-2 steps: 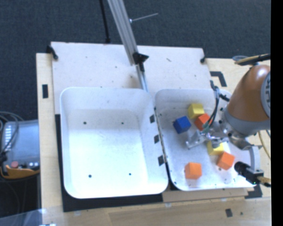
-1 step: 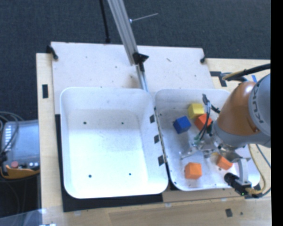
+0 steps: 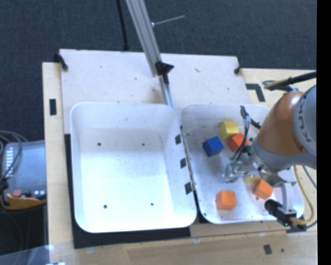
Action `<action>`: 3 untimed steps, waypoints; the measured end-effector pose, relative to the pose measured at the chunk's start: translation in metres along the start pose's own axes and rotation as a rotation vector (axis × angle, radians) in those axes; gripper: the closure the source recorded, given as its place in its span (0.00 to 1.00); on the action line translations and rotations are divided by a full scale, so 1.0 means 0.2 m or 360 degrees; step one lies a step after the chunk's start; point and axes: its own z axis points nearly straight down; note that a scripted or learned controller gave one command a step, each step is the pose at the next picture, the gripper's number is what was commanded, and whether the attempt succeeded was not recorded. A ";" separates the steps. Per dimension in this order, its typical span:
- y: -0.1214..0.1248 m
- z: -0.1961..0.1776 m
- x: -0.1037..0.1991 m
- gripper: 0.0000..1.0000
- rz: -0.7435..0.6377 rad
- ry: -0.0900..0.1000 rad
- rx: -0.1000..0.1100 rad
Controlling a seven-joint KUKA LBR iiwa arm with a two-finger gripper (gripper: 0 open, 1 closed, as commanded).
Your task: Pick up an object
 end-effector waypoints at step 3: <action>0.05 -0.46 0.28 1.00 -0.0033 0.0004 0.0005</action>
